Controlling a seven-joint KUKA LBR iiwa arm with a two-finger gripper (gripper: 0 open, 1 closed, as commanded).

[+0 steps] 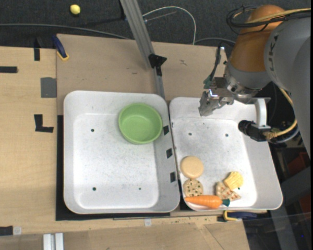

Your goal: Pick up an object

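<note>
My gripper [207,107] hangs over the far edge of the right bin [261,155], with nothing visible between its fingers. Well below it, at the bin's near end, lie a tan round bun [192,166], a dotted cracker [192,186], an orange carrot [203,201], a yellow corn-like piece [233,179] and a small red-and-white item [227,192]. A green bowl [140,123] sits in the left bin [83,155] near its far right corner.
A grey metal pole [138,27] slants down from the top to the divider between the bins. Black cables and a connector [250,129] hang at the right bin's right rim. A yellow ball [75,9] lies on the dark floor at top left.
</note>
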